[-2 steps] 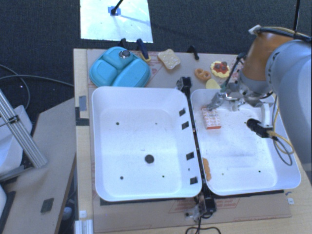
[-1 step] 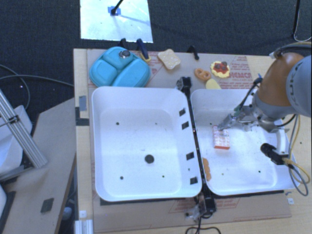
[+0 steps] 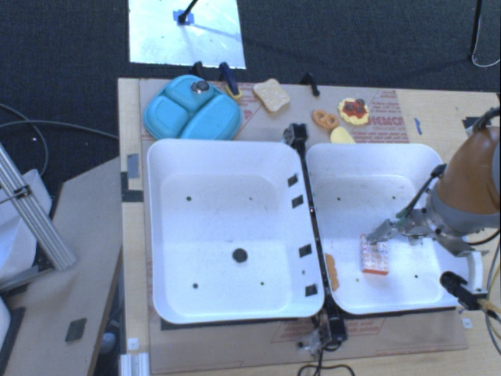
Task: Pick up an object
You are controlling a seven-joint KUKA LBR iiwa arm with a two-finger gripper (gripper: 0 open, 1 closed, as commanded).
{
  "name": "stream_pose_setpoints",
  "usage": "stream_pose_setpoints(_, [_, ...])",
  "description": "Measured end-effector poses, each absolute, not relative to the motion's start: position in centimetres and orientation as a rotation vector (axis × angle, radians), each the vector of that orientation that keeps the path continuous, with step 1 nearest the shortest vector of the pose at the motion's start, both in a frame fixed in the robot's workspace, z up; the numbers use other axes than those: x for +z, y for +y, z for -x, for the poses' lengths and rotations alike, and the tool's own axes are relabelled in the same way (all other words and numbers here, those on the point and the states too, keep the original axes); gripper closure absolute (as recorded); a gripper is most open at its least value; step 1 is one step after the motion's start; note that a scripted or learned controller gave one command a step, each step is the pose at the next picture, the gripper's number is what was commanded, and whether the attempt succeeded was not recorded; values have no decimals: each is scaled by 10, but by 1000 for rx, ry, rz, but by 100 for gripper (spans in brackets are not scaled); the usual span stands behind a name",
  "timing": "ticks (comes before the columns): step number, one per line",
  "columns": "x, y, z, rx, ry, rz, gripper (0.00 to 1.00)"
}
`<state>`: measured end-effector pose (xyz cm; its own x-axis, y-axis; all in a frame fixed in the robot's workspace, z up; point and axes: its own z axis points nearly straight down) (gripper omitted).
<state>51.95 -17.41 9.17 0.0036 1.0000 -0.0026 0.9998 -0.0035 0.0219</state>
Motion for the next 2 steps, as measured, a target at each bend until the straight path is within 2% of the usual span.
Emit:
stream_pose_setpoints(1, [90,-205,-563,13,2223,-2209,0])
stream_pose_setpoints(2, [90,-148,-546,13,2216,-2204,0])
